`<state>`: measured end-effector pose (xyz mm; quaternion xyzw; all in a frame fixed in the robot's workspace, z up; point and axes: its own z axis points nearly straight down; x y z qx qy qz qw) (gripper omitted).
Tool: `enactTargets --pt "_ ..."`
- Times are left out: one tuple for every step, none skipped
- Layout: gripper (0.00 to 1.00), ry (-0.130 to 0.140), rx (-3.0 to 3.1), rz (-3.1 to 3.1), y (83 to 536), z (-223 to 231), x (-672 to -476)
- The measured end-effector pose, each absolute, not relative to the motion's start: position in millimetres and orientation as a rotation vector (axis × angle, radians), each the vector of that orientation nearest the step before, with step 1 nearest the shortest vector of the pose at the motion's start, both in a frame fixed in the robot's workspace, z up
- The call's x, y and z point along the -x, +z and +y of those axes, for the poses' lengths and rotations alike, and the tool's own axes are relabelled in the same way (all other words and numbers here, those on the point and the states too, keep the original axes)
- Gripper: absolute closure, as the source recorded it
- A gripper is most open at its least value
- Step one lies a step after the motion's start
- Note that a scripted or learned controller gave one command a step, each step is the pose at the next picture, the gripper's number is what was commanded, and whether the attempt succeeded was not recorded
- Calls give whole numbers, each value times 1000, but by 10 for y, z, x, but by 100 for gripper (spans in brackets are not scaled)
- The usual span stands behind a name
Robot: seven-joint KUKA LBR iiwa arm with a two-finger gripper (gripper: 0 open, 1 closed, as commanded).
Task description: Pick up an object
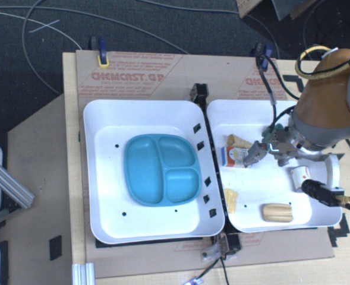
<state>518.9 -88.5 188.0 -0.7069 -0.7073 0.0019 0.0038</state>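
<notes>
You have several candidates for picking, all in the right bin (317, 221). A red, white and blue packet (235, 155) lies by that bin's left wall, about halfway along it, and a tan, wedge-like piece (239, 142) rests against the packet's far side, touching or overlapping it. Nearer to you, a tan oblong block (277, 212) lies on the bin floor close to the near rim. To its left, a small yellowish piece (230, 200) sits right at the divider between the two bins.

The gripper (252, 157) hangs over the right bin, its dark tip just to the right of the packet and very close to it; you cannot tell whether the two touch. The fingers appear drawn close together at the tip, but the view is too small and dark for you to judge whether they are spread, pressed together or pinching anything.

Behind the gripper, the arm (326, 108) comes in from the right, its orange band broad above the wrist, with cables looping around it.

In the left bin (97, 177), a blue divided tray (161, 169) with three compartments lies flat near the middle. Both bins sit side by side on a brown board (73, 159), and dark cables trail over the carpet at the far side.
</notes>
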Motion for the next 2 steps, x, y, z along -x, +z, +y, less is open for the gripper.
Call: enactTargets --pt "0 6 2218 -2216 1432 -946 -5180" --pt "0 6 2217 -2215 901 -939 -5165"
